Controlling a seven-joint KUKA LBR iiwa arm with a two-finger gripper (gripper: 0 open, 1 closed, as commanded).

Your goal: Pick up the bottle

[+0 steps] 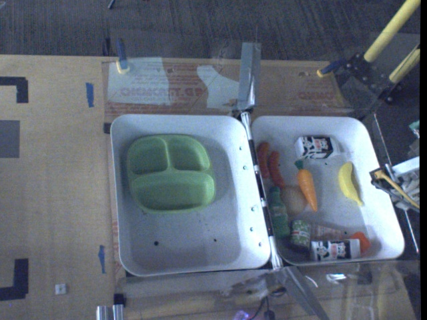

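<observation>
wooden bench; bottle label unreadable, right bin.

The bottle is small and dark green. It lies on its side in the right bin, close against that bin's 9 o'clock wall, its long axis running from 12 toward 6 o'clock. Other small items crowd it at 3 and 5 o'clock.

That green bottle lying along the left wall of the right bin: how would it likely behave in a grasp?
The green bottle lies on its side, so it may roll. It is wedged between the bin wall and a pale round item, so fingers may struggle to get round it. It looks like smooth plastic, probably light and slippery.
</observation>
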